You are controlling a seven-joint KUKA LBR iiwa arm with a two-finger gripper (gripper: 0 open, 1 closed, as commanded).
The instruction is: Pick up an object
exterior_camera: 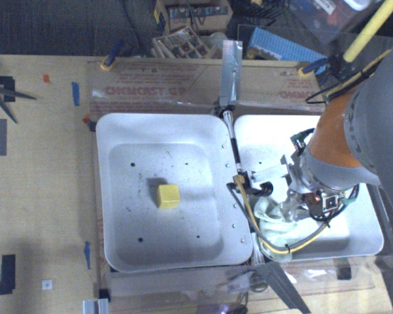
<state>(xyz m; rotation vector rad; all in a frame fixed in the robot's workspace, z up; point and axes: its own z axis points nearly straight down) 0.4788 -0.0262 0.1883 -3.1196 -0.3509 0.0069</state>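
Two white bins are seen side by side on the bench. A small yellow block point(169, 195) is lying alone near the middle of the left bin point(118, 136), well apart from the arm. The arm point(353, 136) is reached in from the right and bent low over the right bin point(353, 241), with the gripper point(289, 208) placed down near that bin's front-left part, close to the divider between the bins. Something pale and crumpled, maybe a soft cloth-like item point(269, 220), is seen just beneath and beside the gripper; its exact shape cannot be made out. The state of the jaws cannot be told, since the wrist and cables block them, and no object can be confirmed as held.

Risks, as judged: the pale item is soft and sits against the bin's wall, so a pinch could be closed on a thin fold and lost on lifting. The yellow cable point(294, 244) looping below the wrist could be snagged on the bin rim. The block is not likely to be reached from this pose.
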